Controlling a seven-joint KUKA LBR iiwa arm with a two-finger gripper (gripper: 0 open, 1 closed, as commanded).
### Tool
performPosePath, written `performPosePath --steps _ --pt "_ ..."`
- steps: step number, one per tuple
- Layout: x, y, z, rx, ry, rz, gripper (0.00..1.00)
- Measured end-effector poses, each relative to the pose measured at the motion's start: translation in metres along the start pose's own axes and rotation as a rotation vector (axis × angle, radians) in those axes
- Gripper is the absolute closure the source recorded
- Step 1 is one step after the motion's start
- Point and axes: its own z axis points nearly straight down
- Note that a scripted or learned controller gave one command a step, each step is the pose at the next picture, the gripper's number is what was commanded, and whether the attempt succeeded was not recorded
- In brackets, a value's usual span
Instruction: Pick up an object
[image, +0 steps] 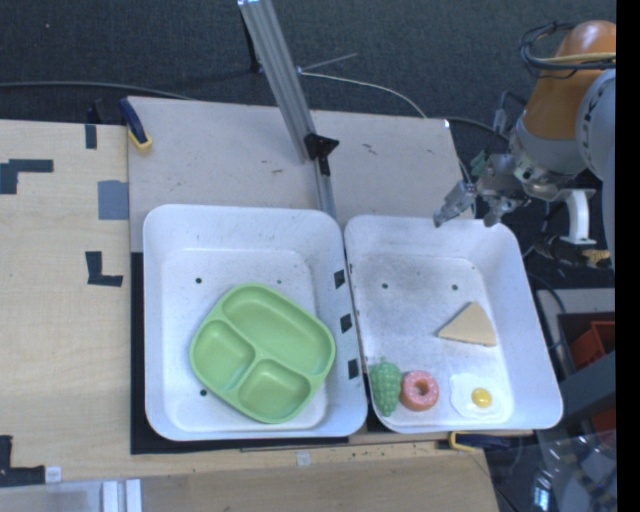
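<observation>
My gripper (464, 218) hangs over the far right corner of the right bin (410, 285), open, with nothing between its fingers. In that bin lie a yellow cheese wedge (468, 326) at mid right, and along the near edge a green bumpy toy (385, 386), a pink donut (419, 390) and a fried egg (478, 397). The gripper is well behind all of them, nearest the cheese wedge. The left bin (180, 250) holds a green divided plate (262, 352).
A slanted metal pole (290, 90) comes down to the bins' shared far corner. A blue and yellow clamp (135, 125) lies at the bench's far left. Cables run across the dark floor behind the bench and beside the arm at right.
</observation>
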Motion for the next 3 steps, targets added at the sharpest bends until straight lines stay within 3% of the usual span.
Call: performPosePath --steps 1,3 --pt "0.000 0.000 0.000 0.001 -0.001 0.000 0.00" --pt "-0.001 -0.002 0.119 0.006 0.001 0.000 0.00"
